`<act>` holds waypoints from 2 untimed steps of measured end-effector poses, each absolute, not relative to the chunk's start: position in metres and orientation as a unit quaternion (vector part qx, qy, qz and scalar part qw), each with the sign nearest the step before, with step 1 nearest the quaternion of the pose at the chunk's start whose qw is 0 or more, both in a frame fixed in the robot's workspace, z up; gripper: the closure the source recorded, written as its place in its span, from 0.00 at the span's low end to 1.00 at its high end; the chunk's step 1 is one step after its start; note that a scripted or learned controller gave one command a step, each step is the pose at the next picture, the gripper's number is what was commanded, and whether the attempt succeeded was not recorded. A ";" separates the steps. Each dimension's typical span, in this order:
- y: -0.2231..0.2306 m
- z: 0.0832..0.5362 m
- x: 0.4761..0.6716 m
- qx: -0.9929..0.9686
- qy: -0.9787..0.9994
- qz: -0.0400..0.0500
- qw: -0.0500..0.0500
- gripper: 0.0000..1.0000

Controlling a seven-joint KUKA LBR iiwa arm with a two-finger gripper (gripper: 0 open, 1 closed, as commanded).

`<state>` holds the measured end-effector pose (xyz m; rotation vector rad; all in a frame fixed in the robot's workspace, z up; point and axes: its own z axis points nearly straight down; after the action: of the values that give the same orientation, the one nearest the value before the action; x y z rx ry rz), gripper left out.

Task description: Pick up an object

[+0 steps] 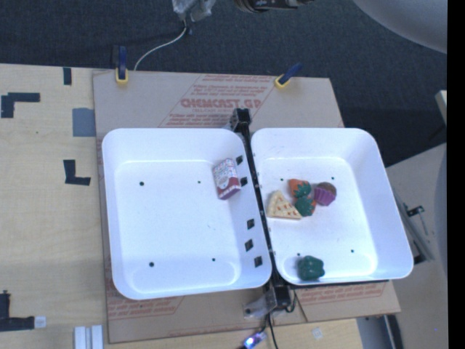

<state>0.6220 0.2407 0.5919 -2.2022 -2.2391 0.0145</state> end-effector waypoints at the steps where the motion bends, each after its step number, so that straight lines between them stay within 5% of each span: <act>1: 0.242 0.602 0.622 -0.701 -0.714 0.005 0.000 1.00; 2: 0.243 0.611 0.622 -0.700 -0.714 0.004 -0.001 1.00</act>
<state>0.6219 0.2434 0.6112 -2.2015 -2.2432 0.0111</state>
